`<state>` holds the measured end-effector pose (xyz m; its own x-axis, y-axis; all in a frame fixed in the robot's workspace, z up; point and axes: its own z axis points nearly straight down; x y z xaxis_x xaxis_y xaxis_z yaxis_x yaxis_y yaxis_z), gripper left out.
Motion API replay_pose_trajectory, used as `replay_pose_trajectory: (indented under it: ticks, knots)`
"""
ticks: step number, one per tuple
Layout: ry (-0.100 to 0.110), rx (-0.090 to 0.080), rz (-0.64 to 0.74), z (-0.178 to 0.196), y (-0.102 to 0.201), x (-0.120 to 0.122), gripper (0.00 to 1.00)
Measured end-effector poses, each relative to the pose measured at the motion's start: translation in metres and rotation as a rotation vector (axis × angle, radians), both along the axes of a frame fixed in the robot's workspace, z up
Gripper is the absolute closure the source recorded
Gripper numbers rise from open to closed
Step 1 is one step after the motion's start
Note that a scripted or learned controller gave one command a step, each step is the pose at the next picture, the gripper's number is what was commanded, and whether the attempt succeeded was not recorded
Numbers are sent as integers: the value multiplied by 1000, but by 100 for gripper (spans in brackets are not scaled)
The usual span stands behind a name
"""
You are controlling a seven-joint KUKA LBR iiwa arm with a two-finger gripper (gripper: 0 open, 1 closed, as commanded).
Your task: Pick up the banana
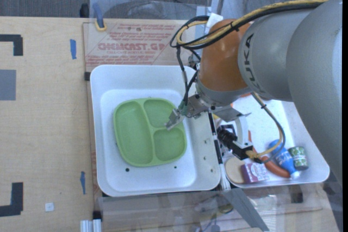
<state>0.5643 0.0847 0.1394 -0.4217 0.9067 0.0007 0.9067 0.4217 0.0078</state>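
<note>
Direction decides the coming move. The gripper hangs over the left bin, at the three o'clock rim of a green divided plate. From this height I cannot tell whether it is open or closed, and nothing shows in its grasp.

The banana, if the pale tan shape is it, lies in the right bin near that bin's six o'clock edge, touching a purple box. I am not sure of this reading.

From the gripper it sits between four and five o'clock, across the wall that parts the bins. The part that shows is rounded, so its long axis cannot be read. My judgement is that the arm must first cross that wall.
</note>
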Motion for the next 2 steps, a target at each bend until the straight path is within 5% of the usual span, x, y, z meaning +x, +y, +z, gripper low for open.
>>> replay_pose_trajectory:
  ticks: [1,2]
  knots:
    - [-15,10,-30,-46,15,22,0]
    - [-9,4,-37,-41,10,21,100]
